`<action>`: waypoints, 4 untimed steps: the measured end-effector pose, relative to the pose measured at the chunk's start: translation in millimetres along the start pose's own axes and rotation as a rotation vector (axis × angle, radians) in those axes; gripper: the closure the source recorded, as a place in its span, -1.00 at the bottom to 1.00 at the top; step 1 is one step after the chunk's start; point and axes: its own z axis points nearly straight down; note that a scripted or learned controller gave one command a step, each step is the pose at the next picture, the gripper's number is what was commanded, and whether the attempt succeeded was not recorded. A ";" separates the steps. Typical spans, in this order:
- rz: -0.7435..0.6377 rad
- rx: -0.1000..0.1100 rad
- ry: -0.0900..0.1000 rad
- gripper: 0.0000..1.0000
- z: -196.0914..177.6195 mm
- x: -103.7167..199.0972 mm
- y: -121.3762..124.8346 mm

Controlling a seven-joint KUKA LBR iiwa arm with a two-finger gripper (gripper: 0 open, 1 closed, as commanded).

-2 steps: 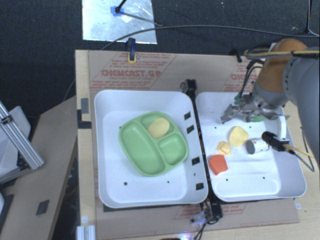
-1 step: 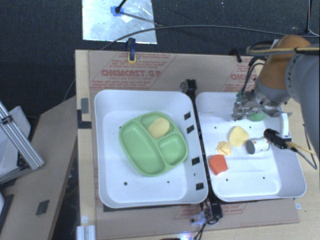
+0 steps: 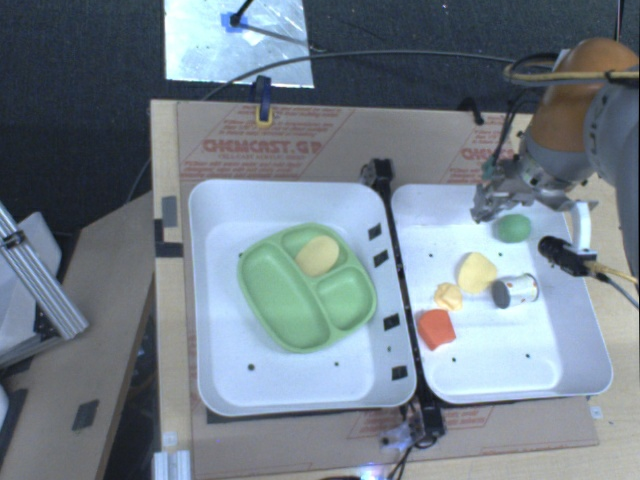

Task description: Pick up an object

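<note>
Seemingly round green ball (image 3: 514,228), no long axis, beside pincer (image 3: 486,211)

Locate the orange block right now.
The orange block lies in the right bin, near its left wall toward the front, just below the small yellow piece and left of the silver can.

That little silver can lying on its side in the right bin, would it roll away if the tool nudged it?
Probably. The silver can lies on its side on the smooth white bin floor, so a sideways push would likely roll it. Its shiny surface looks slippery. The yellow piece touching it might block rolling that way.
</note>
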 end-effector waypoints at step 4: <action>-0.003 0.006 0.002 1.00 -87.8 99.3 -26.6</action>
